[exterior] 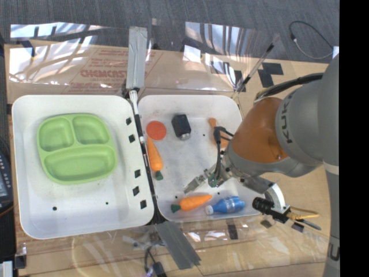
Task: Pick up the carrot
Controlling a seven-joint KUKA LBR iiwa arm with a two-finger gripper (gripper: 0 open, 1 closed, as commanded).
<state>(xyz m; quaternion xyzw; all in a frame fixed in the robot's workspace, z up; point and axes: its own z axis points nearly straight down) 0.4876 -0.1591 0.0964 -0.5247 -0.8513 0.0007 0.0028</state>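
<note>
Lying low in the right bin [245, 117], close to the front wall: one carrot [196, 201], orange, tapered, long axis nearly level across the view, green stub to the left, tip to the right toward a blue bottle [226, 205]. Resting along the same bin's left wall: a second carrot [154, 154], long axis running up and down the view, green end at the bottom. Hanging just above the first carrot, from the arm [265, 137]: jaws, apart or together cannot be told, nothing seen between them.
</note>
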